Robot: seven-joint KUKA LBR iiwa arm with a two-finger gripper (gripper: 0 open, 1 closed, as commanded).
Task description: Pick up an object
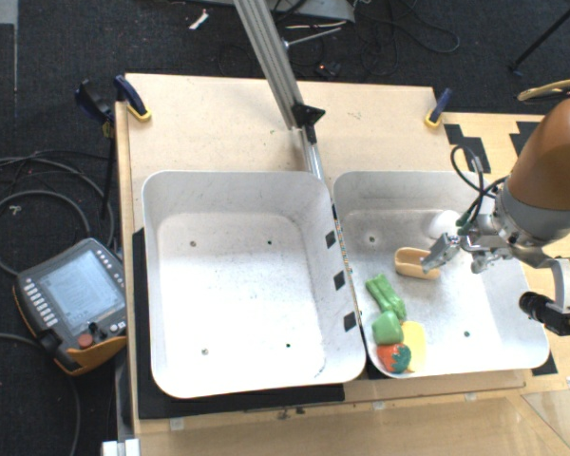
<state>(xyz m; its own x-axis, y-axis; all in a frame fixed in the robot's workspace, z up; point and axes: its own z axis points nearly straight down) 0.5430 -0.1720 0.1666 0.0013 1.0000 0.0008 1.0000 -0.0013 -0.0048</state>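
claw [444, 252] sits right at the tan scoop-like piece [416, 262] in the right bin [513, 350], can't tell if it's gripping or just touching, so a shallow edge pinch could easily slip on lift.

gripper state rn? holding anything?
End effector: over the right bin, at the tan object; open or shut and any hold cannot be told.

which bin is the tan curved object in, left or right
In the right white bin. The tan curved object lies on its floor, above the green toys, with the gripper right beside it.
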